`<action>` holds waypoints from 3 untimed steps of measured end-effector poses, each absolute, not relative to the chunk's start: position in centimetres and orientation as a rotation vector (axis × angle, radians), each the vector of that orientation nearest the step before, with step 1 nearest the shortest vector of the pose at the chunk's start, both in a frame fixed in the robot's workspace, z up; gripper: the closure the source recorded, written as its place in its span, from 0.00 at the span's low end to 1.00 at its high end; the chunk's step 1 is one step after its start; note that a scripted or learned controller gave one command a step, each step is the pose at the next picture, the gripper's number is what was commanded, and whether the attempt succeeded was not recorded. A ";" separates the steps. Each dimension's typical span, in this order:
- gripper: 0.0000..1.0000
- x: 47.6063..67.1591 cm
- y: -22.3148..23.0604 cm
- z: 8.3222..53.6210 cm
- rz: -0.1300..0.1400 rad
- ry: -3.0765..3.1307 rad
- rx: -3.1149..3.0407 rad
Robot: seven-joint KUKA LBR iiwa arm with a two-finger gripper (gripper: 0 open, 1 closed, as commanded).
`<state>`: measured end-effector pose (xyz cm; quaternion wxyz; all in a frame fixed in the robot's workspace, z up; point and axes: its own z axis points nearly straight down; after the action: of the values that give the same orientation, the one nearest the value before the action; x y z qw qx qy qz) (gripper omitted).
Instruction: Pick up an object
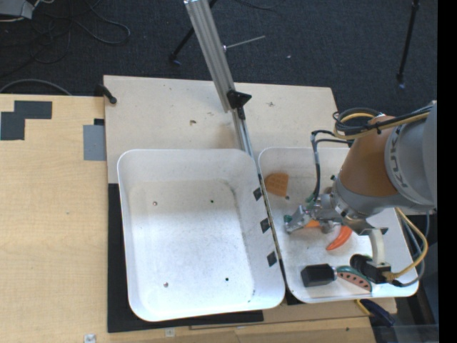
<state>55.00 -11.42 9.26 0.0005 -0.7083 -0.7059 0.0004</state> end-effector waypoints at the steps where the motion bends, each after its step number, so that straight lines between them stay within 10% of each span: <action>1: 1.00 55.0 -11.6 10.3 0.001 -2.207 -2.233; 3: 1.00 55.4 -11.5 22.8 -0.004 -2.225 -2.223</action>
<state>55.43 -11.49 22.78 -0.0017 -0.7067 -0.7075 -0.0014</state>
